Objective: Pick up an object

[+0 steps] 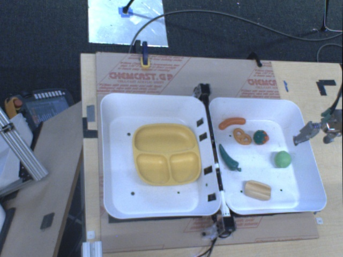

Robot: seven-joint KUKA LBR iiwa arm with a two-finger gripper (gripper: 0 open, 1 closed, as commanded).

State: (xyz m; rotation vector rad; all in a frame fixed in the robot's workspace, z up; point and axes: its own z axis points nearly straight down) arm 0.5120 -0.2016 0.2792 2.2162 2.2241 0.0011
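Left bin [115, 143]: yellow divided tray [165, 153]. Right bin [300, 183]: dark green pepper [229, 158], red sausage [231, 123], orange pretzel [242, 136], tan bread roll [257, 190], red-green fruit [260, 137], green ball [282, 158]. Gripper [310, 133] at right rim, apart from all items; cannot tell its state.

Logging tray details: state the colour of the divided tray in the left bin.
Yellow. The divided tray shows plainly in the camera view, lying in the left bin.
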